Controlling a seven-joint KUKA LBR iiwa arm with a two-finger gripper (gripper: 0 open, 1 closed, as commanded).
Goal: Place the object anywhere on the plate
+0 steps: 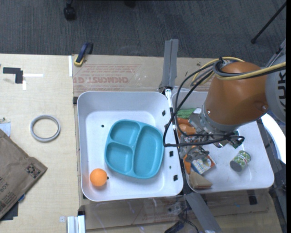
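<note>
The arm's orange band (236, 93) hangs over the right bin (266, 179), hiding the pincer, so its state cannot be told. The blue plate (135, 149) lies left of it, in the left bin (91, 109). Which object is meant is unclear.

Robotics lab, not a home or kitchen. I'm mounted at a test bench (36, 91) with a light wood-look top and a sheet of cardboard (118, 73) laid under two white bins (86, 150), side by side. Black and white tape marks (18, 75) are stuck on the bench top, a roll of tape (45, 128) sits loose, a cardboard box (16, 175) lies at the left edge. Dark office carpet (136, 22) behind the bench, with a chair caster (69, 11) and a black stand leg (270, 20) on it. Loose cables (191, 82) run over my orange band (236, 91). The toy-like clutter (200, 159) in the right bin reads as test props.
</note>
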